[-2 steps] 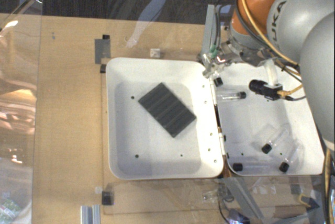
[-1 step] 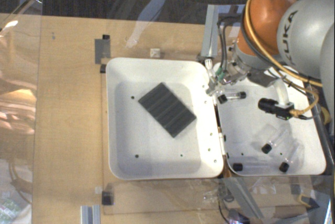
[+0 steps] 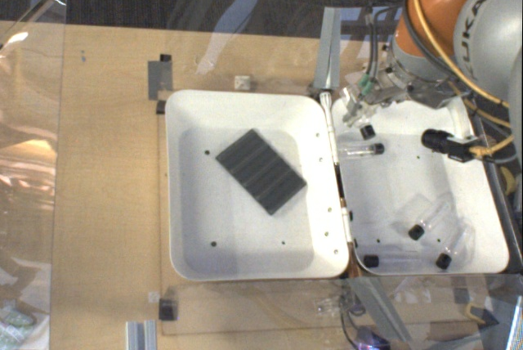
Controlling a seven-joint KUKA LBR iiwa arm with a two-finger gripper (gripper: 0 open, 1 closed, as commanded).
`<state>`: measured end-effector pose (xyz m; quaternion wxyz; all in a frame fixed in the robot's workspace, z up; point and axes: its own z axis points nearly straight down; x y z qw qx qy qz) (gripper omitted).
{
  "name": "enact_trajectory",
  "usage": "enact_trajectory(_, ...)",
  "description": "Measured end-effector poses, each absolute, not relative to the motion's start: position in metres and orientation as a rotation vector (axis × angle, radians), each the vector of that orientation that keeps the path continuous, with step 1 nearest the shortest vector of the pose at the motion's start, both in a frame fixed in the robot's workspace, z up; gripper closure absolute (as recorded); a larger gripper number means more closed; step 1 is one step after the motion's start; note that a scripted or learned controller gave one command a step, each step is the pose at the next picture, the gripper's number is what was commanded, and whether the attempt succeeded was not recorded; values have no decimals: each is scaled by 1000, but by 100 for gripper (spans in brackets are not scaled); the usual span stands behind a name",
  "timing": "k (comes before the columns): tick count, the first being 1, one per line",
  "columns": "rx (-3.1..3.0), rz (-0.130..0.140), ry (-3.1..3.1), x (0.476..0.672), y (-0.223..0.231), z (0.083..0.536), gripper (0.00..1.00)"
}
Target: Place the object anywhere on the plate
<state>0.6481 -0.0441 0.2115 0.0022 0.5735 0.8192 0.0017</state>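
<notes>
A dark grey ribbed rectangular plate (image 3: 261, 171) lies at an angle in the middle of the left bin (image 3: 188, 250). Several clear vials with black caps lie in the right bin (image 3: 490, 258): one (image 3: 362, 150) near its upper left, and others (image 3: 429, 219) toward its lower right. My gripper (image 3: 356, 108) hangs over the right bin's upper left corner, just above the nearest vial. A small black cap (image 3: 367, 130) sits right below it; whether it is held is unclear.
The raised wall (image 3: 333, 177) between the two bins runs just left of the gripper. A black connector and cables (image 3: 445, 142) from the arm hang over the right bin. A grey metal post (image 3: 327, 54) stands behind the bins.
</notes>
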Motion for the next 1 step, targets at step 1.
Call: enact_trajectory(1,1492,6,2758,613,-28,205,100)
